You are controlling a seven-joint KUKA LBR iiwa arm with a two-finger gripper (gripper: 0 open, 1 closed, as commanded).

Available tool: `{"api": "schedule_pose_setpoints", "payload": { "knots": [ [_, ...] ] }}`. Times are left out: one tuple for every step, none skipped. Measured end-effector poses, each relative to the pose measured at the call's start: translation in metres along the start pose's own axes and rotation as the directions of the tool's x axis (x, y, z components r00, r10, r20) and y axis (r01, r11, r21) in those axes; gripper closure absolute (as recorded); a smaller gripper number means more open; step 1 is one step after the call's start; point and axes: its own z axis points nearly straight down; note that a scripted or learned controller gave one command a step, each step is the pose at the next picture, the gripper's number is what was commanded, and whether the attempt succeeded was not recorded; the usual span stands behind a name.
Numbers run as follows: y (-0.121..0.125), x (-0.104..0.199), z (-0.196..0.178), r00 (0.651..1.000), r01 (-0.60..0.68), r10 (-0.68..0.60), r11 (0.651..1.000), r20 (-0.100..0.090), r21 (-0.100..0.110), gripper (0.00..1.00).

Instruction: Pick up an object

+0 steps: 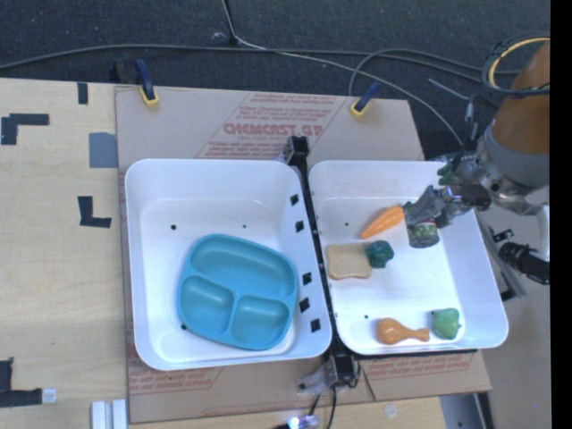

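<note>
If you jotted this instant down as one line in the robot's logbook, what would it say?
gripper: over right bin, beside carrot | grasp: none seen | also there: bread slice, drumstick | left bin: blue tray

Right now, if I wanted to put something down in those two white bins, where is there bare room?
Right bin: bare floor along its far wall, above the carrot, and a middle strip between the bread slice and the drumstick. The end effector crowds the carrot's side. Left bin: the blue tray fills the near part; the far strip is bare.
</note>
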Motion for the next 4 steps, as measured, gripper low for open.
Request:
{"api": "schedule_pose_setpoints", "payload": {
  "knots": [
    [0.010, 0.050, -0.001, 1.000, -0.002, 0.002, 1.000, 0.001, 0.001, 1.00],
    [0.018, 0.099, 0.020, 1.000, -0.002, 0.002, 1.000, 0.001, 0.004, 1.00],
    [0.033, 0.147, 0.022, 1.000, -0.001, 0.001, 1.000, 0.001, 0.002, 1.00],
    [0.047, 0.203, 0.029, 1.000, 0.000, 0.000, 1.000, 0.001, 0.002, 1.00]
  ]
}}
